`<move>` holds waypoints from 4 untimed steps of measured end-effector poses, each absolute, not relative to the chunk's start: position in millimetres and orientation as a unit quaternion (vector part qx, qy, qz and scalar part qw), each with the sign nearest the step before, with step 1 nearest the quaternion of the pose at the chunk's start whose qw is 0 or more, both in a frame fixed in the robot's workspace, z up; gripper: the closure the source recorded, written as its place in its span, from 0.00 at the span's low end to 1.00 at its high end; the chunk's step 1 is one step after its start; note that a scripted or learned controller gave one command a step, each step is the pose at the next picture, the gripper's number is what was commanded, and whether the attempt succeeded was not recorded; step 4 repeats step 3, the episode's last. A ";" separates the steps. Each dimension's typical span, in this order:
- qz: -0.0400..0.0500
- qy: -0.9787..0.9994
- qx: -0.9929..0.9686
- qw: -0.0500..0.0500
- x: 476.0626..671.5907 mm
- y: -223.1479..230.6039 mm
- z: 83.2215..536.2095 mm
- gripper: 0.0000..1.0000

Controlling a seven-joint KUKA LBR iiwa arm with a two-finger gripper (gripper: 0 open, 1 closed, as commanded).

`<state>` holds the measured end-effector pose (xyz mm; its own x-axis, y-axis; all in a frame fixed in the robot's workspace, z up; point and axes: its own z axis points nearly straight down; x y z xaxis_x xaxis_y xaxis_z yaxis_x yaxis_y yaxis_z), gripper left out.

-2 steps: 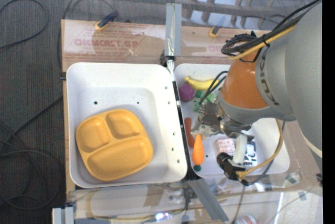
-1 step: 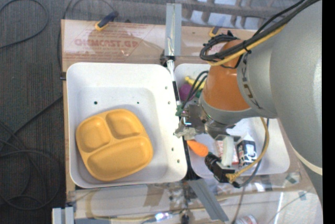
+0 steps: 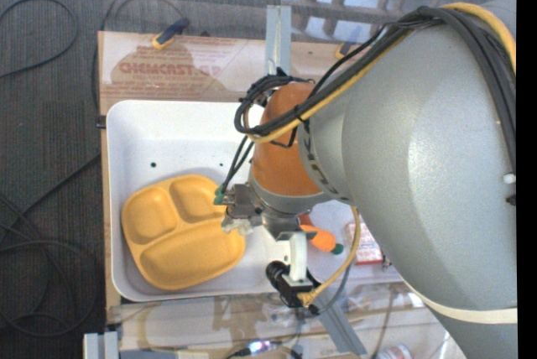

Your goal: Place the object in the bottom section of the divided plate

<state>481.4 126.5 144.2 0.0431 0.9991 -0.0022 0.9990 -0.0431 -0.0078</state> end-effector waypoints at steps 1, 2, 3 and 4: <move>0.005 -0.719 -0.695 0.001 481.9 182.6 98.6 1.00; 0.003 -0.496 -0.868 -0.002 502.9 104.6 280.2 1.00; 0.004 -0.648 -0.762 0.002 481.3 145.0 148.9 1.00; 0.004 -0.648 -0.762 0.002 481.3 145.0 148.9 1.00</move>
